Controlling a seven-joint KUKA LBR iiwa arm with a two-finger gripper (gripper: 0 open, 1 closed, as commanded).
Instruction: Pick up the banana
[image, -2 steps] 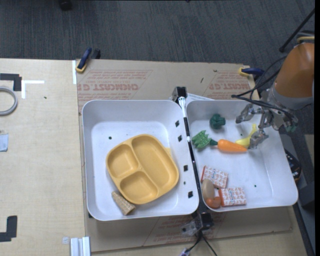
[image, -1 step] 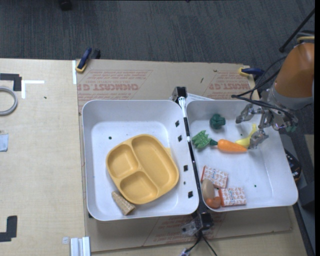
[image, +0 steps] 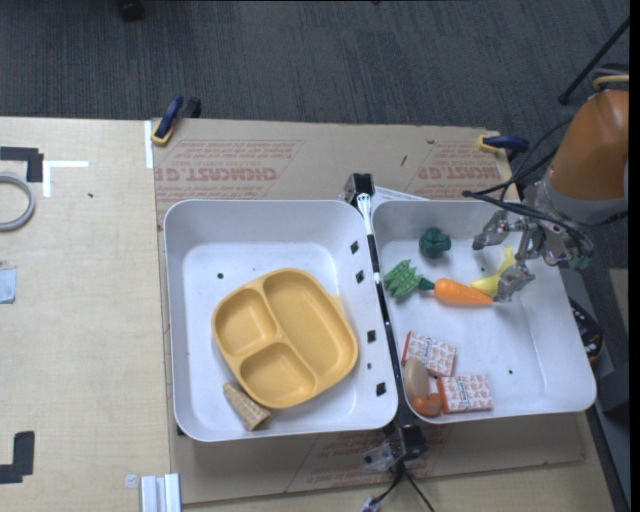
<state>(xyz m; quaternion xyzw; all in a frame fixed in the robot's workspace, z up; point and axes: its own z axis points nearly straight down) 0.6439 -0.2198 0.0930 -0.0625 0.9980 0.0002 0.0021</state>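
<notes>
Gripper (image: 511, 262) sits low in the right bin (image: 545, 375), fingers clamped around the banana (image: 489, 284), right beside the carrot (image: 462, 293).

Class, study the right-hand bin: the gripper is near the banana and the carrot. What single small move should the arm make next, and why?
Probably a short descent straight onto the banana. The gripper is right above it in the right bin, but the banana lies against the carrot, so the fingers should stay toward the yellow end, away from the orange. Whether they already touch it is unclear.
</notes>
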